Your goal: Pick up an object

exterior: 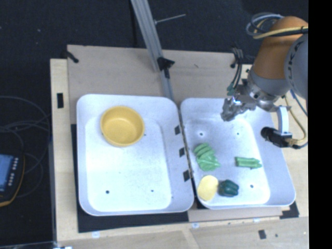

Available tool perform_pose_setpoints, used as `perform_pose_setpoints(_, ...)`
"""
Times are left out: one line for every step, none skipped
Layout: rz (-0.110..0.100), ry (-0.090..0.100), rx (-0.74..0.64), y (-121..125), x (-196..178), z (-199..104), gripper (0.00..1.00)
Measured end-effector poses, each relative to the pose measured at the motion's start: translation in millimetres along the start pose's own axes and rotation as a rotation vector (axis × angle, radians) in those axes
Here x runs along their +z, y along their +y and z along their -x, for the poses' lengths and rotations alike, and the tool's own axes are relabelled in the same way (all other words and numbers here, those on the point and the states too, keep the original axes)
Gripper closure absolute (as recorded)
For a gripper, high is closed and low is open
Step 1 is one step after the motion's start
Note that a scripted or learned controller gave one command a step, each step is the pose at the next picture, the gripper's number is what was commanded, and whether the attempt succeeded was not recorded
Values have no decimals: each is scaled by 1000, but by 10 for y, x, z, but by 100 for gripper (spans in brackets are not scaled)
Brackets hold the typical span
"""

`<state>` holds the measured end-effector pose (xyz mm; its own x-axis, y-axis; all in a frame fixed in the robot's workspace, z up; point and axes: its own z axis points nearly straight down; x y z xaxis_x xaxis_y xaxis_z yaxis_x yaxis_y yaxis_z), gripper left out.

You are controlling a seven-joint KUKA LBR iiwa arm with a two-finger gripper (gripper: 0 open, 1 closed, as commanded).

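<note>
One blurred, seemingly empty pincer (229, 113)

Pretty plain setup here: a pale wooden bench (119, 71) sitting on what looks like dark, almost black carpet (62, 14). A grey metal rail (148, 27) slants down from the top onto the bench. There's a black mat (83, 224) poking out at the near edge. Off to the left on the floor, some loose cables (26, 123) and a handheld pendant (9, 175) with a blue screen.
</note>
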<state>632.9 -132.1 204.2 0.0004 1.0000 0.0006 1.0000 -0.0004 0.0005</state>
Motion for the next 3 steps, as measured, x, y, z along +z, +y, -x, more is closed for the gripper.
perform_pose_setpoints(2, 0, -4, -168, -144, -536, 100)
perform_pose_setpoints(0, 0, -3, -406, -99, -961, 100)
perform_pose_setpoints(0, 1, -4, -610, -90, -1501, 100)
